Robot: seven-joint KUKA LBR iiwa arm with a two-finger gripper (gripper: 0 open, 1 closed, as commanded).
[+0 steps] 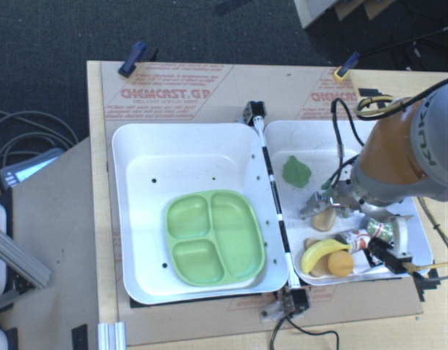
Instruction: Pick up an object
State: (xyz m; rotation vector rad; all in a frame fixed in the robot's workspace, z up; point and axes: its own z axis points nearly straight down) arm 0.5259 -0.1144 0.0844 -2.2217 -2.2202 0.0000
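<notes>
Two bins side by side on the bench (173,93). Left bin (136,152): a three-compartment tray (214,237) in its near half. Right bin (282,141): a leafy item (296,171) toward the far left; a banana (322,252) at the near edge, a round fruit (340,263) touching its right side. The arm (398,155) enters from the right, its gripper (327,208) low over the bin between leafy item and banana.

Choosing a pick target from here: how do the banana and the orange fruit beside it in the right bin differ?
The banana is yellow, long and curved; the orange fruit is round and orange. The banana is the larger and lies on its side, arcing over the orange fruit's upper left. The orange fruit sits nearer the bin's front wall. Both lie in the right bin, close together by its front edge.
</notes>
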